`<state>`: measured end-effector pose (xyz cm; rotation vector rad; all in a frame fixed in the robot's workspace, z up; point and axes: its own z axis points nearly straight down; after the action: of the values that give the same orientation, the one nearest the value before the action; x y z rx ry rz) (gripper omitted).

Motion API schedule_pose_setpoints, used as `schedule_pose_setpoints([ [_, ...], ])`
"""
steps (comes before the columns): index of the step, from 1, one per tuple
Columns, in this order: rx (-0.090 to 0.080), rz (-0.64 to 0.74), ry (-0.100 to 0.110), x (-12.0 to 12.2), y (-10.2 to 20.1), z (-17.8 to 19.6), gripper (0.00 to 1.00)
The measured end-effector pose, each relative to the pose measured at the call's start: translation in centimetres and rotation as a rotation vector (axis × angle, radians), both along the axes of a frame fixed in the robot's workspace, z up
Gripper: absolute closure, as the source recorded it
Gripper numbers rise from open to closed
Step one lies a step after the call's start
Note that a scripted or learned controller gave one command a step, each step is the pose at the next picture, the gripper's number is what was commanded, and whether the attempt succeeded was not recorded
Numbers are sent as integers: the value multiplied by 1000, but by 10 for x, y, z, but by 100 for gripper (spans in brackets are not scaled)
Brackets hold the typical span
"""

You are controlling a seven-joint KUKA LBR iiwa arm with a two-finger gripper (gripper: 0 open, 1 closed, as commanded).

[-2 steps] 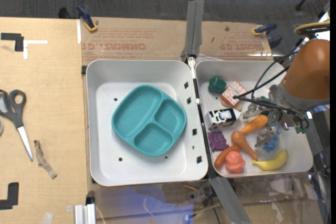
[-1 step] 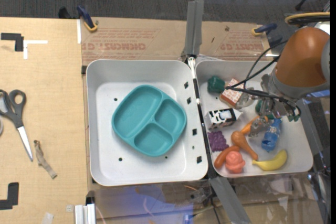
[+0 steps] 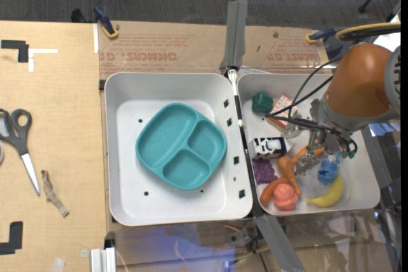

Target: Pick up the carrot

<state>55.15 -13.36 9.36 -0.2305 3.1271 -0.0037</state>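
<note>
**A:** Where are your fingers, and what are they doing?

**B:** My fingers are low in the right shallow white plastic bin, over the clutter. I cannot tell whether they are parted or pressed together; cables and my own grey wrist blur them.

**A:** And the small orange carrot?

**B:** The small orange carrot lies slanted in that same bin, just beside my fingers on their left. Whether they touch it, I cannot tell. A purple bunch of toy grapes lies next to it, a pink and orange rounded toy below, a yellow banana to the right with a small blue bottle above it.

**A:** Any writing?

**B:** Reversed printing runs across the brown cardboard sheet behind the bins; I read it as "CHEMICAL GUYS", seen upside down. The left white bin holds a teal plastic divided plate.
</note>
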Motion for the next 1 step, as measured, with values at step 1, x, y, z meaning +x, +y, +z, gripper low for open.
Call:
schedule_pose_setpoints([
  [1,-1,143,-1,3,11,0,0],
])
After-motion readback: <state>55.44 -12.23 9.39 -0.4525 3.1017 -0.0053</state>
